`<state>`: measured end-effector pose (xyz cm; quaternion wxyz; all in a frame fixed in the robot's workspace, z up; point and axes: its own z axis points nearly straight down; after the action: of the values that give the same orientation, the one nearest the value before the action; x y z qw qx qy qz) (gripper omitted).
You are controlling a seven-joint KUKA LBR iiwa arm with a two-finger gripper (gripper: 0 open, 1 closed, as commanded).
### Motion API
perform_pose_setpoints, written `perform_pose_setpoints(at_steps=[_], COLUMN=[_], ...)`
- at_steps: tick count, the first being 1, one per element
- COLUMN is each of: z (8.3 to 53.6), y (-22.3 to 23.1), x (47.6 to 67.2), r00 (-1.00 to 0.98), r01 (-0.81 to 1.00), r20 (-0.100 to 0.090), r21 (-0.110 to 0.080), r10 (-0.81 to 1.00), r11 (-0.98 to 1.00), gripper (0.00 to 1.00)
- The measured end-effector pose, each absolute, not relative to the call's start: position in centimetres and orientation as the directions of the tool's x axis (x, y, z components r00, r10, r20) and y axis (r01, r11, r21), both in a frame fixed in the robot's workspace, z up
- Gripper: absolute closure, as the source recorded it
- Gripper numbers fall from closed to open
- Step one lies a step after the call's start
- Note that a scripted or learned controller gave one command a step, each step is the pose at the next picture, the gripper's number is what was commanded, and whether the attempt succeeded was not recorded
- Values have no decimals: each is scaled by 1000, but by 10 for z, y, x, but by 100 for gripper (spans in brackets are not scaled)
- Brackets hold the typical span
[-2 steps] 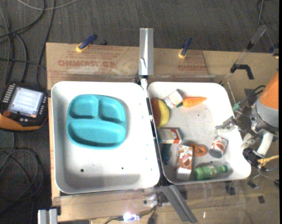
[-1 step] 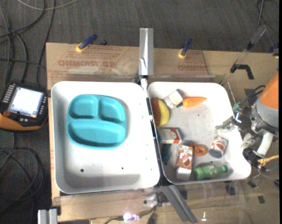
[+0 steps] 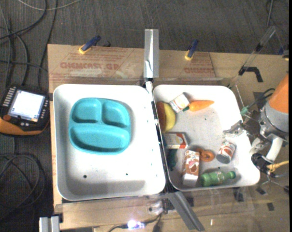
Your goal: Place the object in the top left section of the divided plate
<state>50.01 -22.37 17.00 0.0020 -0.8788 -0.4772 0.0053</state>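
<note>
Over on the right edge, my arm point(image 3: 281, 105) sits outside the right bin point(image 3: 242, 105), with its orange band showing. My tool is down in the tangle of parts there, and I cannot tell if it is released or clenched. I see nothing in it.

On the surface, the divided plate point(image 3: 100, 125) lies flat in the left bin point(image 3: 107, 178), up toward the far side, so its three cups face up, ready to take something. It is light blue. Its top left section point(image 3: 87, 111) is a small cup with nothing in it.

All the toys are in the right bin, well apart from the plate. I think they wait there so I can pick one. A carrot point(image 3: 201, 105) is orange and pointy. A banana point(image 3: 168, 117) is yellow and curved. A green bottle point(image 3: 217, 178) lies on its side near the front. A little can point(image 3: 226, 152) and a small box point(image 3: 191, 166) are there too. I cannot tell which one is mine to move.
</note>
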Motion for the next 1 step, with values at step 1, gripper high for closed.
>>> perform_pose_setpoints(at_steps=[1], z=[170], y=[-224], x=[500], r00=[544], r01=[839], r20=[-7], r21=[-9], r10=[839], r11=[-545], gripper=[0])
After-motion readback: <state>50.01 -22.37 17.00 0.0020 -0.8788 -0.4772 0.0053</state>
